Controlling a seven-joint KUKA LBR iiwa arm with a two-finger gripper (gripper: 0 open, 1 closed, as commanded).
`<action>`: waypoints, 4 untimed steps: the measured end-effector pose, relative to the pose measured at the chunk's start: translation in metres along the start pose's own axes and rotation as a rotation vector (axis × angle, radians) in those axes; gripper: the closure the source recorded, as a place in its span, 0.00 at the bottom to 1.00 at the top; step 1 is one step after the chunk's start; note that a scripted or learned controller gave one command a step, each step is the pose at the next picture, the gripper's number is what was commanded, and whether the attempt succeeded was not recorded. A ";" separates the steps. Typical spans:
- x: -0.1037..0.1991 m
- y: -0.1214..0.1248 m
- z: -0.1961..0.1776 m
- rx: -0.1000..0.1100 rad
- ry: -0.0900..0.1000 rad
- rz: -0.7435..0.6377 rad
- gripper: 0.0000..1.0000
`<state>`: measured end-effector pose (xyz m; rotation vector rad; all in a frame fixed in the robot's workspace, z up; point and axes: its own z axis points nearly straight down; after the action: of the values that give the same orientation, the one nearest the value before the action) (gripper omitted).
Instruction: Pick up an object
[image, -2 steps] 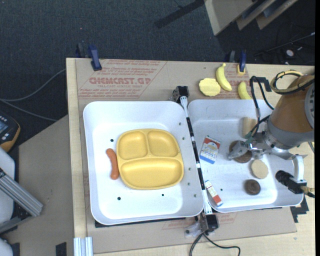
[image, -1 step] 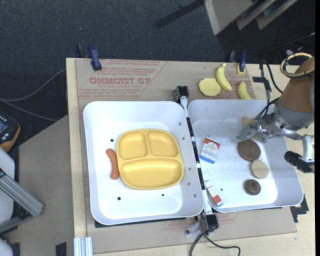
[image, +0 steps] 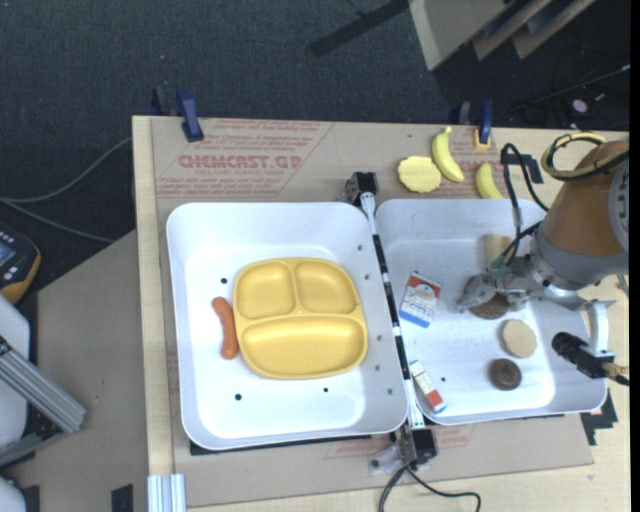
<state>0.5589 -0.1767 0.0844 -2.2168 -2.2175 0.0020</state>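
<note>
The right bin (image: 455, 225) holds several small items. Toward its left lies a white, red and blue carton (image: 420, 300). On the right sit a beige round cookie (image: 518, 338) and a dark brown one (image: 505, 374). A tan block (image: 495, 248) lies near the back. My gripper (image: 483, 291) reaches in from the right, low over the bin's middle right. It sits just above a brown disc (image: 490, 308) and partly hides it. I see nothing held in the gripper.
A yellow divided plate (image: 298, 316) fills the middle of the left bin (image: 200, 240), with an orange sausage (image: 226, 326) beside it. A small red and white box (image: 428, 388) rests by the divider. Two bananas (image: 448, 155) and a yellow lump (image: 420, 174) lie behind the bins.
</note>
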 end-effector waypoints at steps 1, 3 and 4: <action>-0.036 0.035 -0.001 -0.009 -0.005 0.001 0.00; -0.008 0.110 -0.014 -0.014 -0.008 -0.002 1.00; 0.062 0.065 -0.086 -0.006 0.000 -0.005 1.00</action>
<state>0.6240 -0.1151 0.1703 -2.2139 -2.2266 -0.0042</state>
